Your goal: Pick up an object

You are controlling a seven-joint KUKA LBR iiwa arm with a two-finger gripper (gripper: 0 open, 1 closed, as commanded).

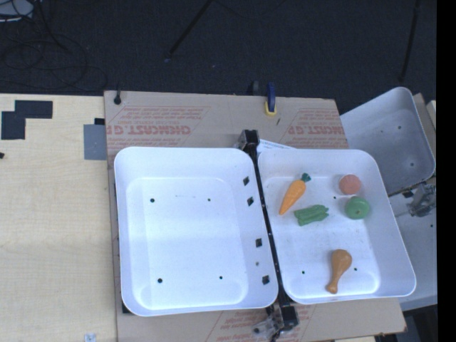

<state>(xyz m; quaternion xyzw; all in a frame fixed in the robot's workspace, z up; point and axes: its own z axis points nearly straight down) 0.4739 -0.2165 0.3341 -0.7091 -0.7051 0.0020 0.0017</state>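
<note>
Nothing is picked yet: the carrot (292, 195), bean (311, 214), peach (349, 184), lime (357, 207) and drumstick (339, 268) all lie in the right bin (396, 276); the gripper state I cannot tell

Dark floor (214, 34) with cables (43, 20); light wooden bench (50, 226).

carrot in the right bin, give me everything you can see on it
The carrot looks like a plastic toy: a smooth orange tapered body with a small dark green leafy top. It lies flat on the floor of the right bin, in the far-left part, tilted so the top points up-right and the tip down-left. Its tip comes close to the green vegetable piece; whether they touch is unclear. It looks intact.
</note>
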